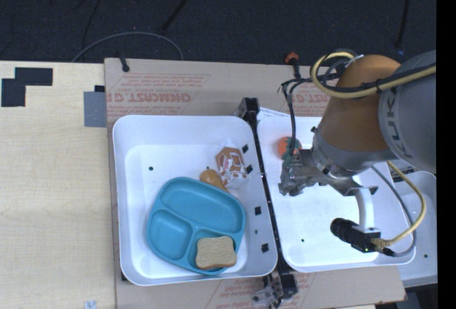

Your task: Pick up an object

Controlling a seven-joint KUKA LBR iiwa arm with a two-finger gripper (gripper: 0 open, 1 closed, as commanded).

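Two white bins sit side by side in the camera view, and your gripper [291,183] hangs over the right bin [313,243], close to its left wall. Whether it is open or closed cannot be made out from this angle, so judge nothing by it yet. Nearest target is a small orange object [284,146] just beyond the gripper, near the right bin's far left corner and partly hidden by the wrist. The left bin [135,158] holds a blue divided tray [187,218] with a slice of bread [216,252] in its near right compartment, plus a patterned wrapped item [231,164] off the tray's far edge. For a clean grasp, you should centre over the orange object, keep clear of the wall, and descend straight.
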